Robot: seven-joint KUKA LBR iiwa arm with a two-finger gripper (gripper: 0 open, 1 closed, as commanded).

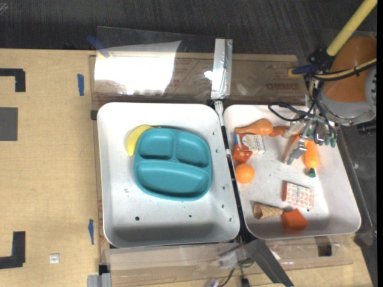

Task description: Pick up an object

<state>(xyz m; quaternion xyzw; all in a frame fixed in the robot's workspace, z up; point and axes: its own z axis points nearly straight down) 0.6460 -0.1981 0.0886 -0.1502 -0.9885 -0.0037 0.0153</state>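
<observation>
Gripper (301, 143) hangs low at the upper right of the right bin (350, 217), fingers narrowly parted, nothing between them, just beside a carrot (311, 154). The toy looks light, stiff and slick; grip across its middle.

high slanted overhead of both bins (108, 160)

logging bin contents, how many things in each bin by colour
Left bin:
teal: 1, divided plate
yellow: 1, piece under the plate's edge
Right bin:
orange or red-orange: 5
red-and-white cartons: 2
tan: 1, cone
Total: 10
</observation>
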